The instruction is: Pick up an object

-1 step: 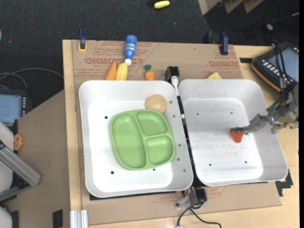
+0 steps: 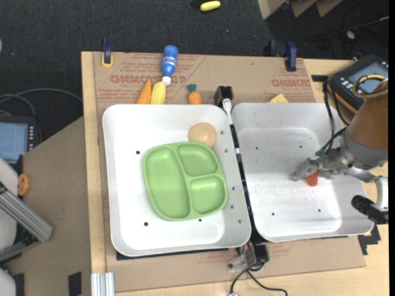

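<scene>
My gripper [image 2: 305,172] is low inside the right white bin [image 2: 271,134], toward its right side, with the grey arm and its orange band reaching in from the right. A small orange-red object [image 2: 313,179] sits right under the gripper's tip, partly covered by it. Whether it is held or only resting on the bin floor cannot be told. In the left bin [image 2: 123,165] lie a green three-part plate [image 2: 185,180] and a tan round ball [image 2: 202,134] at the plate's far edge.
Behind the bins on the cardboard lie a blue bottle [image 2: 168,60], a corn cob [image 2: 158,92], a carrot [image 2: 144,93], a smaller carrot [image 2: 194,96] and a yellow wedge [image 2: 279,98]. A black clip [image 2: 223,95] sits between the bins' far corners.
</scene>
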